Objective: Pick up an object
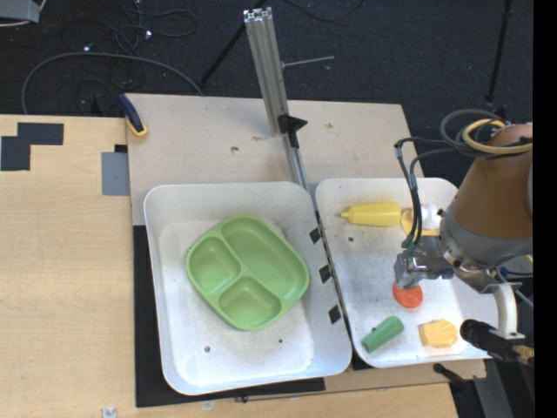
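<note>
In the right bin lie a yellow bottle-shaped toy, a small red round object, a green cylinder and a yellow-orange block. My gripper reaches down from the right and stands directly over the red object, its tip touching or nearly touching the object's top. The arm's orange band rises above it and hides the bin's right side.
The left bin holds a green divided plate. A metal post rises behind the bins. Black clips mark the seam between the bins. A black arm part sits by the yellow-orange block.
</note>
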Available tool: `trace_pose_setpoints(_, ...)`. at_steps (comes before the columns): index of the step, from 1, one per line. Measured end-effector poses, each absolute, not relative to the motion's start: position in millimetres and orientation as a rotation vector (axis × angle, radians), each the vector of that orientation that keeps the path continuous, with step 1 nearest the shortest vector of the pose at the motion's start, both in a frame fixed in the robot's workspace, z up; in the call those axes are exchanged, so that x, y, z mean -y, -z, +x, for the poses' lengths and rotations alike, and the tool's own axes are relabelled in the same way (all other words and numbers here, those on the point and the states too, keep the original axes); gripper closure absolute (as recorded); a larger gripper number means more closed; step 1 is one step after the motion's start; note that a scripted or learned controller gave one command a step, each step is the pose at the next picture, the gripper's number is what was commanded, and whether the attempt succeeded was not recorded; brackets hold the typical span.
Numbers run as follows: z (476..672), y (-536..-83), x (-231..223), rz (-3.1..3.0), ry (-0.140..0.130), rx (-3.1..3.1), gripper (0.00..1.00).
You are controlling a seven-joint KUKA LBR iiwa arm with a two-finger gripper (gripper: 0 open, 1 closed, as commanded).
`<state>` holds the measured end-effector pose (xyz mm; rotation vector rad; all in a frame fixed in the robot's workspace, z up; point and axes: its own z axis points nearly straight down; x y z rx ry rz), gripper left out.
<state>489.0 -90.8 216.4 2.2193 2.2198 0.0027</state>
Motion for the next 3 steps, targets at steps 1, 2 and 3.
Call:
trace_pose_setpoints(1, 489.7, -240.9, 91.8, 2.221, 0.000, -2.222, 1.00)
trace_pose_setpoints(2, 513.1, -242.7, 34.5, 2.216, 0.000, -2.229, 1.00)
trace_pose_setpoints(3, 530.2, -228.2, -14.9, 2.219, 0.003, -2.228, 1.00)
